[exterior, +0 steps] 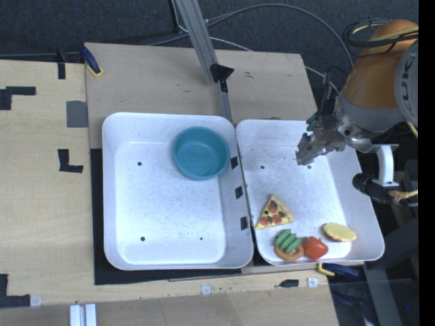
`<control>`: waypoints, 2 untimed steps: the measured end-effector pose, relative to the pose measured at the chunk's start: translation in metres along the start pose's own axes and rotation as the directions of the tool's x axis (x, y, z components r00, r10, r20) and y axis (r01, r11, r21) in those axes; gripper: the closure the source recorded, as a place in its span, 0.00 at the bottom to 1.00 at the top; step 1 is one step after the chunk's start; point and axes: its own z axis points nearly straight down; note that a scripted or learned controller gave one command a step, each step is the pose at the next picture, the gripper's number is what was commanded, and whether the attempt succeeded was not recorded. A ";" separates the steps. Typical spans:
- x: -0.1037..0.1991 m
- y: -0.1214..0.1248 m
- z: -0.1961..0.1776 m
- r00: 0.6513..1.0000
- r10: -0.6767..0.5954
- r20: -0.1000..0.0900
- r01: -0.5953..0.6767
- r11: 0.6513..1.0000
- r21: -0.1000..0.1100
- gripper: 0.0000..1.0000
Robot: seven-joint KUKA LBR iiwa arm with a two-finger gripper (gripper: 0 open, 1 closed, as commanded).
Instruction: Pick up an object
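White plastic throughout: two shallow bins side by side on the tabletop (41, 175), left bin (129, 236) carrying only a blue bowl (200, 153) near its upper right corner. Right bin (360, 206) with all the small toys gathered along its lower edge, toward the bottom of the frame: pizza slice (274, 212) nearest the dividing rims, green-and-orange piece (288, 244) below it, red piece (315, 248) touching that one, yellow piece (339, 233) off to the right. Probably bunched there by the slope of the bin floor.

Pincer (304, 155) reaching in from the right, hanging over the bare upper part of the right bin, well apart from every toy, pointing down and to the left. Nothing visibly between its tips. Spread or pressed together: cannot tell, too dark and small. Likely candidates for the pick lower in frame, so a shift toward the bottom edge needed before any descent.
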 end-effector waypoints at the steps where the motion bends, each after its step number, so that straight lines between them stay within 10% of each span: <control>1: 0.057 -0.013 -0.004 1.000 -0.001 0.000 0.001 1.000 -0.001 1.00; 2: 0.114 -0.016 0.003 1.000 -0.002 0.000 0.002 1.000 0.000 1.00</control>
